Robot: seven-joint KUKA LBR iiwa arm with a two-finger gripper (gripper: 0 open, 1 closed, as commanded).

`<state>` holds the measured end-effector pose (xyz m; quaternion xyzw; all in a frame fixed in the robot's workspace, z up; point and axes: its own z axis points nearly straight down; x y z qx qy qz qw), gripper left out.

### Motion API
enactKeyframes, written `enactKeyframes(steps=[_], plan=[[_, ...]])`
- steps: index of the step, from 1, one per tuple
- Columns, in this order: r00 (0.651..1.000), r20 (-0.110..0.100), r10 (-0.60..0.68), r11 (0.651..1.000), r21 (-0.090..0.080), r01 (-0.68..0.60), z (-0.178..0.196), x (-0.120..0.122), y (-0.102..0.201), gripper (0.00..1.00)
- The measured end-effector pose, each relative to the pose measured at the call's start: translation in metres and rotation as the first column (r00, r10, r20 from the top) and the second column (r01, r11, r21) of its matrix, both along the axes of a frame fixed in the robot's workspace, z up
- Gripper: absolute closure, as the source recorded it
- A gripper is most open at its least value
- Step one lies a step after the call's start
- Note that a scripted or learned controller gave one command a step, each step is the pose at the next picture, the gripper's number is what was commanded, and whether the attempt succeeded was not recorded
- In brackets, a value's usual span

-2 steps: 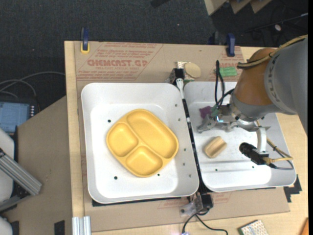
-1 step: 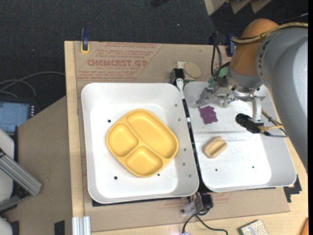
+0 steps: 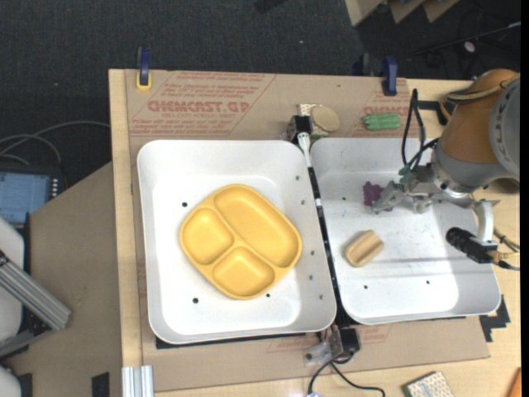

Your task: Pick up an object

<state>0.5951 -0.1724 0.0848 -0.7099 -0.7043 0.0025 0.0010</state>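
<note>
A small purple thing (image 3: 371,192) lies in the right bin (image 3: 430,300), far side, too small to make out well. It sits just left of the gripper (image 3: 395,200), maybe touching. I cannot tell how the jaws stand. A tan block (image 3: 363,248) lies nearer. A yellow plate (image 3: 240,240) fills the left bin (image 3: 165,222).

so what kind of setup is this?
Likely a robot grasping test bench in a lab: two white bins on a board clamped to the bench, the arm's gripper over the right bin, loose cables.
</note>
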Motion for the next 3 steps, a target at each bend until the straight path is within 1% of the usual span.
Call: enactKeyframes(steps=[1,2,3], plan=[[1.000,0.011,0.012,1.000,0.000,-0.012,0.000,0.051,0.032,0.00],[1.000,-0.004,0.005,1.000,0.005,-0.005,-0.001,-0.052,0.048,0.00],[1.000,0.007,0.006,1.000,0.001,-0.006,0.010,-0.047,0.047,1.00]])
